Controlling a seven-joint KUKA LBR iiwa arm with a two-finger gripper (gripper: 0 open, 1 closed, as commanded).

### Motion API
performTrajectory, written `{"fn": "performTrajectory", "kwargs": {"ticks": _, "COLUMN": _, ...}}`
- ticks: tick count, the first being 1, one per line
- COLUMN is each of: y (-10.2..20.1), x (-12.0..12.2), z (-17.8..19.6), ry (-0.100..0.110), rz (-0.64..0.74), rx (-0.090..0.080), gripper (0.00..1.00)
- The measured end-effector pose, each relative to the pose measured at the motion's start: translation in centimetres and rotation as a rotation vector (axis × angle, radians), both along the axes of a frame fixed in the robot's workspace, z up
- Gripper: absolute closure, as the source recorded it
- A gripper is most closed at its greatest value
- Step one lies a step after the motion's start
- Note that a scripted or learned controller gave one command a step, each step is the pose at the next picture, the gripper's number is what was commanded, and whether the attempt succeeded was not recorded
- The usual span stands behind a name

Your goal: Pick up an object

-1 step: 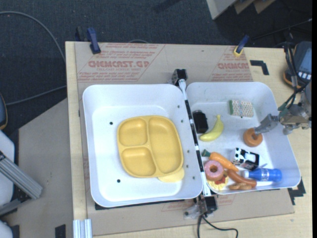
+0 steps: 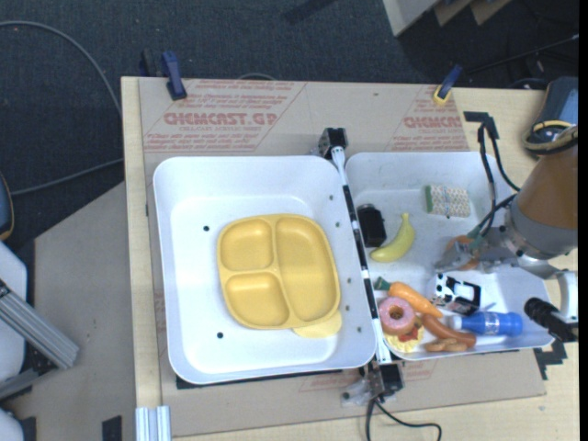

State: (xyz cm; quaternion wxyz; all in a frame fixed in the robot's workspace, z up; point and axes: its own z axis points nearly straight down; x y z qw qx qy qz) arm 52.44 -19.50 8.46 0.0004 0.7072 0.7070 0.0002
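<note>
Grey arm (image 2: 551, 200) reaching from right, wrist angled down-left

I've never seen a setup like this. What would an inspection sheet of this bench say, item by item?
Surface: bench bearing two white bins, left bin, right bin.
Job's things: banana, carrot, pink ring, blue bottle, sponge, black block, all in right bin.
Clutter: yellow divided plate in left bin.
End effector: low over right bin; grip unclear.
Cables: black cable by arm; grey cable on floor.
Surroundings: dark carpet.
</note>
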Motion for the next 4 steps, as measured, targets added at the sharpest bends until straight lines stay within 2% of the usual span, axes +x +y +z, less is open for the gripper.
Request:
{"fn": "performTrajectory", "kwargs": {"ticks": 1, "y": 4.3, "x": 1.4, "z": 0.0, "ry": 0.0, "rz": 0.002, "rx": 0.001, "gripper": 0.0}}
{"fn": "performTrajectory", "kwargs": {"ticks": 2, "y": 7.9, "x": 9.1, "z": 0.1, "ry": -0.004, "rz": -0.001, "rx": -0.005, "gripper": 0.0}}
{"fn": "performTrajectory", "kwargs": {"ticks": 3, "y": 8.0, "x": 9.1, "z": 1.1, "ry": -0.003, "rz": 0.001, "rx": -0.003, "gripper": 1.0}}
{"fn": "performTrajectory", "kwargs": {"ticks": 4, "y": 15.0, "x": 9.1, "z": 10.0, "ry": -0.001, "rz": 0.002, "rx": 0.001, "gripper": 1.0}}
